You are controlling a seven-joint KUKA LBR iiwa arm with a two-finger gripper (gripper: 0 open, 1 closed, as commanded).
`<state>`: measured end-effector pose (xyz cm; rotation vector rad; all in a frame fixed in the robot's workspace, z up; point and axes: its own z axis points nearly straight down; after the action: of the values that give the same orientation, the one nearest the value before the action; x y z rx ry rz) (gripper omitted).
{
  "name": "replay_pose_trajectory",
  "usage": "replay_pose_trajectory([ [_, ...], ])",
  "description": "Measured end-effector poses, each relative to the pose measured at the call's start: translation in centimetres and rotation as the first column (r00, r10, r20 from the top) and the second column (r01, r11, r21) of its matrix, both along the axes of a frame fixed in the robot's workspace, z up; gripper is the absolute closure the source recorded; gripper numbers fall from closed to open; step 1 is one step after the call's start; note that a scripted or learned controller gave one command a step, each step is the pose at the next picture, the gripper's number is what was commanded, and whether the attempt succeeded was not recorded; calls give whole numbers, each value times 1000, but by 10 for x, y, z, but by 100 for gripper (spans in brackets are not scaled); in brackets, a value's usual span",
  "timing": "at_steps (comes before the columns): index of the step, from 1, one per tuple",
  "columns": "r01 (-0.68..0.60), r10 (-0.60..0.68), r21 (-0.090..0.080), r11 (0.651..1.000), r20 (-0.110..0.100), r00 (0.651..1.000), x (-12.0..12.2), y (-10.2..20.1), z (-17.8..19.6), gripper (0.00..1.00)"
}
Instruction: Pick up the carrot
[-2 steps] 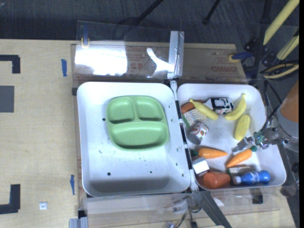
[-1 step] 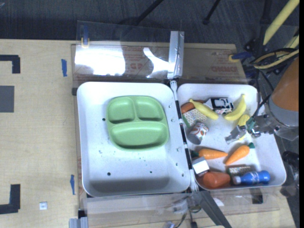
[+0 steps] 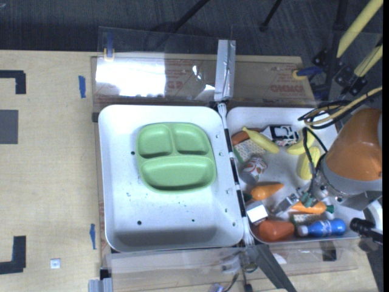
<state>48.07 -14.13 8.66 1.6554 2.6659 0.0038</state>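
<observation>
Where the arm reaches in from the right, its gripper is low in the right bin, among the clutter, and whether its fingers are open or closed cannot be told, nor whether it has hold of anything. Just beside the tool, toward the near side, lies the carrot, a small orange piece with a green end pointing right. A blue bottle lies near of it along the bin's near wall, with a red lump to its left and a white block beside that. Left of the gripper rests an orange fruit. Farther back are a crumpled wrapper, a banana lying at a slant, and a black-and-white pack against the far wall. A second yellow piece sits by the arm. The left bin holds a green tray with three compartments, set toward the far side
</observation>
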Motion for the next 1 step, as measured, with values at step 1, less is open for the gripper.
replay_pose_trajectory([
  [1, 2, -2, -2, 1000, 7, 1000, 2, -1, 11, 100],
])
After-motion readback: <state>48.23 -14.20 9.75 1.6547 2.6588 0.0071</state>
